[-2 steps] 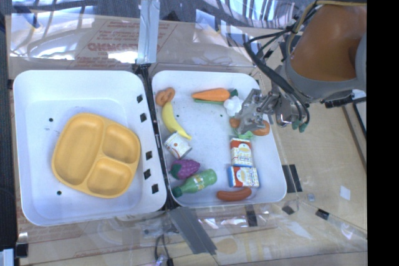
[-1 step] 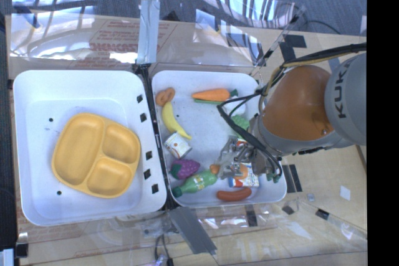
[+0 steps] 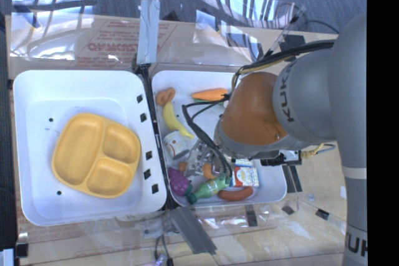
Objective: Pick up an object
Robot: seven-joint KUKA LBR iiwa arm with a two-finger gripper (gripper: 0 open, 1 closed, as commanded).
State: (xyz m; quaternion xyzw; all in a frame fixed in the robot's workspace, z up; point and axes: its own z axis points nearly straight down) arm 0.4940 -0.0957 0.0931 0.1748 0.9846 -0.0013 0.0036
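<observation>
Hovering pincer low among toys in right bin; fingers obscured.

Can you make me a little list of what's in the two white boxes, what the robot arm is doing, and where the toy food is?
left bin: holds a yellow divided tray
right bin: holds toy food
banana: near the bin's left side
carrot: by the far edge
grapes: near front-left corner
sausage: at the near edge
arm: reaching over the right bin
gripper: low among the food; grip unclear
</observation>
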